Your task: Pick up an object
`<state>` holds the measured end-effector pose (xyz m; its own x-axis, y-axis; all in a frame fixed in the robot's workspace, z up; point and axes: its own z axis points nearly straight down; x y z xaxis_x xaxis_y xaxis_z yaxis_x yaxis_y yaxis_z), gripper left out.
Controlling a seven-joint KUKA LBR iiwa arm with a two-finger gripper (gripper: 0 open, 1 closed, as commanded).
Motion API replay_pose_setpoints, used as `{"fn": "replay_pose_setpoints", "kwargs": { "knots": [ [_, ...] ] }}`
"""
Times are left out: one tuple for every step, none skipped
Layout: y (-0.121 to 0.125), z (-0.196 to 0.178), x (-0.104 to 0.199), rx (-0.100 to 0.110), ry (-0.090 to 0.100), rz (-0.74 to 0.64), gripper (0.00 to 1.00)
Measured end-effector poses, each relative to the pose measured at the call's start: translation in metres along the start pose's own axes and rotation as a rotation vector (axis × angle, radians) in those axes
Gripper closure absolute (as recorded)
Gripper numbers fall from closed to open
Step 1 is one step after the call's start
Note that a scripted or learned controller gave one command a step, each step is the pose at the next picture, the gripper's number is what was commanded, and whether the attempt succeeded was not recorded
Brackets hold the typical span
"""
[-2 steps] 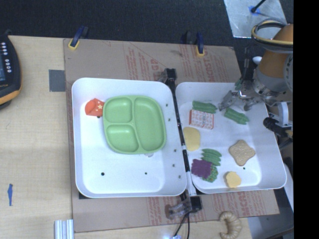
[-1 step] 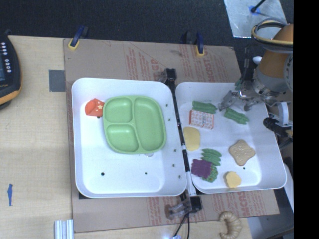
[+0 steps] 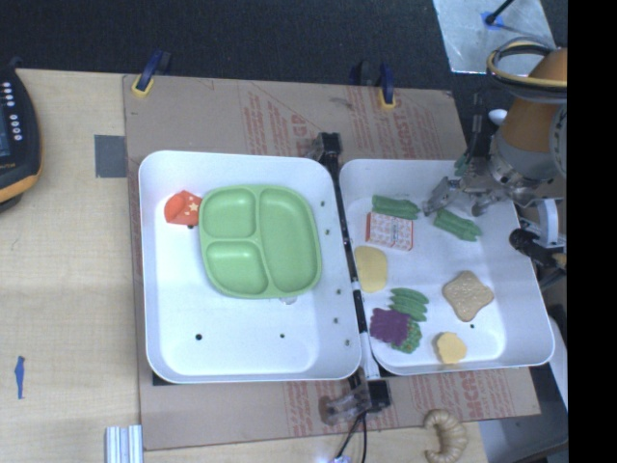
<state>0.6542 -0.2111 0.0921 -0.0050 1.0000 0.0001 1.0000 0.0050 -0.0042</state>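
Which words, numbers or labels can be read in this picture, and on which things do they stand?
No text is clear enough to quote.
Red printing on the brown cardboard sheet under the bins: too blurred to read.
Red pattern on the small white card in the right bin: too small to tell if it is text.
Buttons on the black and orange device at the left edge: any markings unreadable.

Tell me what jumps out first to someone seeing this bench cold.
The light green three-compartment plastic plate dominates the left white bin, with a small red toy touching its upper left edge. The right white bin holds scattered toy foods, and the gripper hangs over its upper right part, beside a green bean-pod toy.
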Motion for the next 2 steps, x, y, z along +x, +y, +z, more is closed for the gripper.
{"fn": "replay_pose_setpoints", "kwargs": {
  "knots": [
    [0.0023,-0.0003,0.0001,-0.003,-0.001,-0.001,0.0],
    [0.0024,-0.0003,-0.0002,-0.003,-0.001,-0.001,0.0]
  ]
}}
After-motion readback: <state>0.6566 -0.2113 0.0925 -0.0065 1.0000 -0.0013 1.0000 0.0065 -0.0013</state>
